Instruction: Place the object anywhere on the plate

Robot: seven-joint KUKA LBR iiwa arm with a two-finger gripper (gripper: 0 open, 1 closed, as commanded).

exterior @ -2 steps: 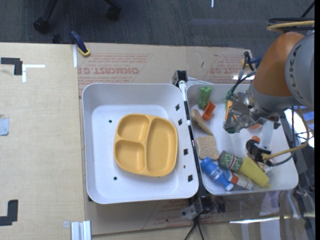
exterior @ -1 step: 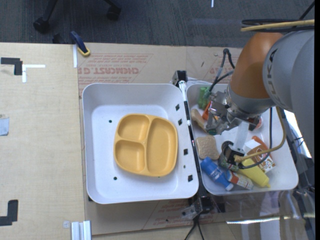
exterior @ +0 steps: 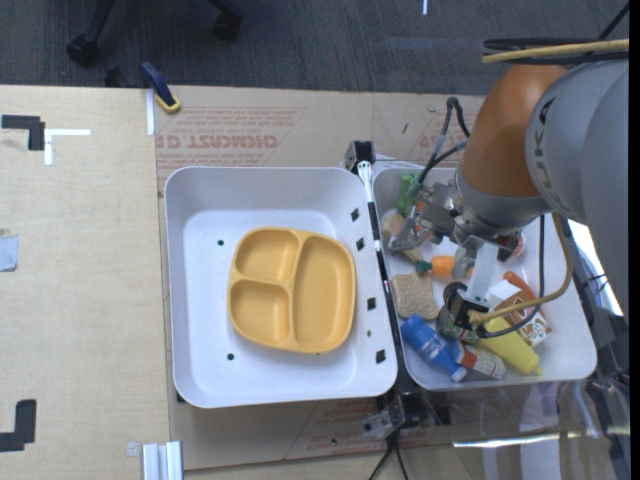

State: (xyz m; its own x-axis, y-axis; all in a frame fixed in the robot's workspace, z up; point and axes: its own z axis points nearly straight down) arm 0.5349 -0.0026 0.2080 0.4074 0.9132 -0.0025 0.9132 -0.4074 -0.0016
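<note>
A yellow plate [exterior: 293, 290] with three compartments lies in the left white bin [exterior: 190, 298]; nothing rests on it. My gripper [exterior: 420, 224] hangs low over the back left part of the right bin [exterior: 560, 368], among the objects there. A green item [exterior: 407, 194] and a tan item [exterior: 400, 238] sit right by it. A slice of toast [exterior: 414, 295] lies just in front of it. The arm's body hides what is under the wrist.
The right bin also holds a blue bottle [exterior: 431, 342], a yellow banana-like piece [exterior: 516, 350], a small orange piece [exterior: 441, 265] and an orange carrot [exterior: 521, 286]. The bins' shared rim [exterior: 378, 268] runs between plate and gripper.
</note>
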